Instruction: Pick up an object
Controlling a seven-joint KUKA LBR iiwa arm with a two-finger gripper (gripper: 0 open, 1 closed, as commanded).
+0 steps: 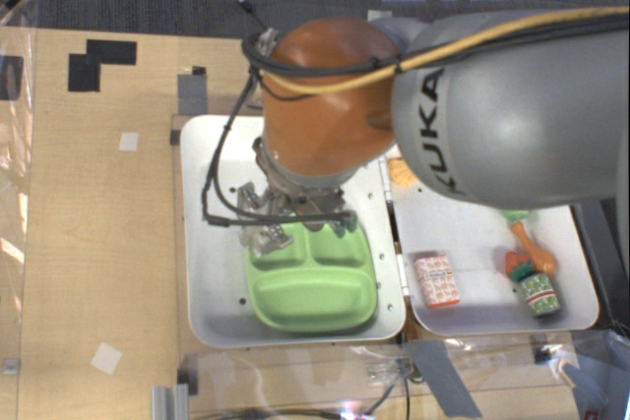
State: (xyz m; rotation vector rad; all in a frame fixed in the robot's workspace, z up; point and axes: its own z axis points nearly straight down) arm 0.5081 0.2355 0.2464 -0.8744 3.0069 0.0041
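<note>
A green divided tray [315, 288] lies in the near half of the left white bin [212, 211]. My gripper [303, 229] hangs right over the tray's far edge, below the orange wrist band. One metal finger [268, 237] sits over the tray's far left compartment and the other finger [345, 223] stands near the far right compartment. The gripper looks open, with nothing between the fingers. The wrist hides the far part of the tray and much of the bin behind it.
The right bin [482, 310] holds a small red and white box [436, 278], an orange carrot-shaped toy [532, 249] and a small patterned can [539, 296]. A yellow-orange item [401, 174] peeks out beneath the arm. The big grey arm covers that bin's far part.
</note>
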